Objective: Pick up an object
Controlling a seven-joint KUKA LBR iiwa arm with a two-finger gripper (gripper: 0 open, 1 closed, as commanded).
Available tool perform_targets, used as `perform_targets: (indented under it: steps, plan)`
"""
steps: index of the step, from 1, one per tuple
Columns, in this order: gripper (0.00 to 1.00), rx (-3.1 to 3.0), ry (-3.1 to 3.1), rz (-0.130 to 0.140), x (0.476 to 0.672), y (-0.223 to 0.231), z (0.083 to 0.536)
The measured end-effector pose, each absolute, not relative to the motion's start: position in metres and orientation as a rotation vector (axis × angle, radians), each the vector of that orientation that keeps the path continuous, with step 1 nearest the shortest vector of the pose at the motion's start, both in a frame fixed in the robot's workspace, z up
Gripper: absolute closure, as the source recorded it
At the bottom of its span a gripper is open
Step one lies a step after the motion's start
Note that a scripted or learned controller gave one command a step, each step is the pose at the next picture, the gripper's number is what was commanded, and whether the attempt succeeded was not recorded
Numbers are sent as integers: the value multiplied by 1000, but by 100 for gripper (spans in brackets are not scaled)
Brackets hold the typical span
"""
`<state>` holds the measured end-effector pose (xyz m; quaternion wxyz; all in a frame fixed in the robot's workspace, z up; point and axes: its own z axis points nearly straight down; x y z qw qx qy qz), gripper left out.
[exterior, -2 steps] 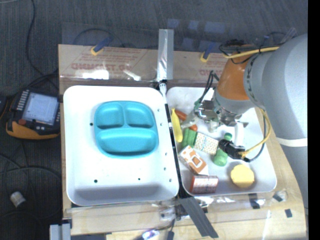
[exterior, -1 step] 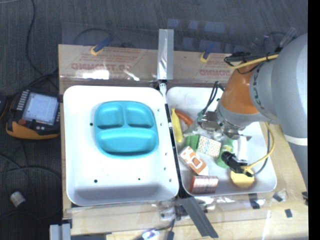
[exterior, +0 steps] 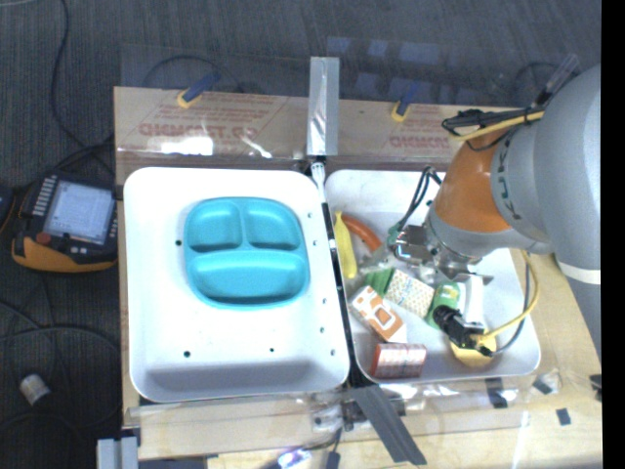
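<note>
My gripper [exterior: 427,262] hangs low over the middle of the right bin [exterior: 518,355], under the arm's orange band. Just below and left of it lies a green and white packet [exterior: 406,292]. A small green thing [exterior: 446,294] peeks out beside the wrist. Left of the gripper lie an orange carrot-like piece [exterior: 362,233] and a long yellow piece [exterior: 343,248] against the bin's left wall. Nearer the front are an orange and white box [exterior: 376,314] and a brown and pink box [exterior: 398,361]. I see nothing held.
The left bin [exterior: 166,350] holds a blue divided plate [exterior: 246,249]. A yellow object [exterior: 475,357] lies at the front right of the right bin. The grey arm covers that bin's back right part. A metal post [exterior: 323,106] stands behind the divide.
</note>
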<state>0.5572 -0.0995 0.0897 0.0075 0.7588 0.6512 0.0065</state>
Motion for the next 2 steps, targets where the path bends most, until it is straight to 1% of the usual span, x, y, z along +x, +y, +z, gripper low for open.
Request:
perform_targets:
  steps: [1,2]
  plan:
    - [0,2346,2079,12,601,-115,89]
    - [0,2570,1787,19,561,-97,89]
